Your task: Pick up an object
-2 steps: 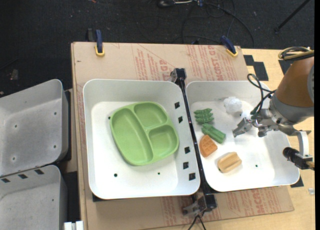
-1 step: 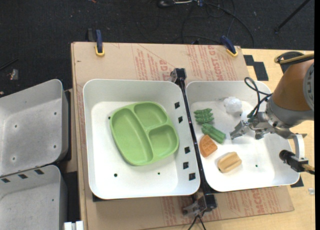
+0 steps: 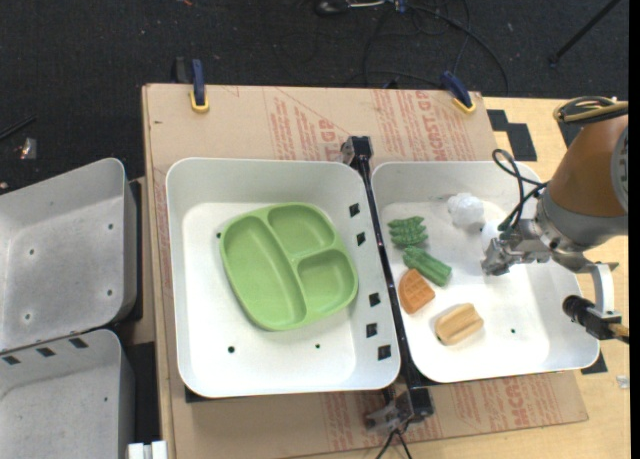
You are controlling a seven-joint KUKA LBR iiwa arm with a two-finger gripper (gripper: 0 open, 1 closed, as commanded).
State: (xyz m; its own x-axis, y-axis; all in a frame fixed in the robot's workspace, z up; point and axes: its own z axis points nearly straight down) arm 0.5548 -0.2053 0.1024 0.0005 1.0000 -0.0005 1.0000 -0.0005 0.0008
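A green divided plate (image 3: 288, 265) lies in the left bin (image 3: 190, 347). In the right bin (image 3: 560, 347) sit green vegetables (image 3: 418, 249), an orange piece (image 3: 416, 290), a bread roll (image 3: 459, 324) and a white ball (image 3: 465, 210). The gripper (image 3: 497, 260) hangs right of them; the ball is nearest, up-left. Its grip state is unclear.

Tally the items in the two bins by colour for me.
Green: 3, the divided plate and two green toy vegetables
Orange: 1, orange piece
Tan: 1, bread-like piece
White: 1, crumpled white item
Total: 6
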